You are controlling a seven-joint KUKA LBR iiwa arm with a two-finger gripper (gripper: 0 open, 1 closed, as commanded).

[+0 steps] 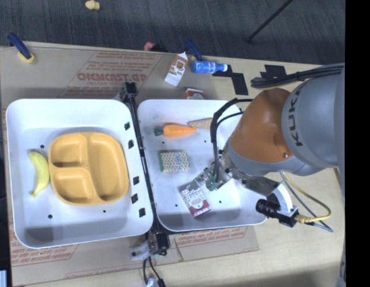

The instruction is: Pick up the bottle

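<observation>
A small blue bottle [204, 67] lies on its side on the cardboard-covered bench behind the right bin [173, 220], outside both bins. My gripper [210, 180] hangs low over the right bin's middle, well in front of the bottle, just above and right of a red and white packet [195, 201]. Nothing is visibly held. The grey and orange arm [274, 133] hides the bin's right part.
The right bin also holds a carrot [179, 131], a green patterned pad [174, 161] and a beige piece [200, 123] partly under the arm. In the left bin are a yellow divided plate [89, 166] and a banana [38, 172]. A small carton [177, 69] stands beside the bottle.
</observation>
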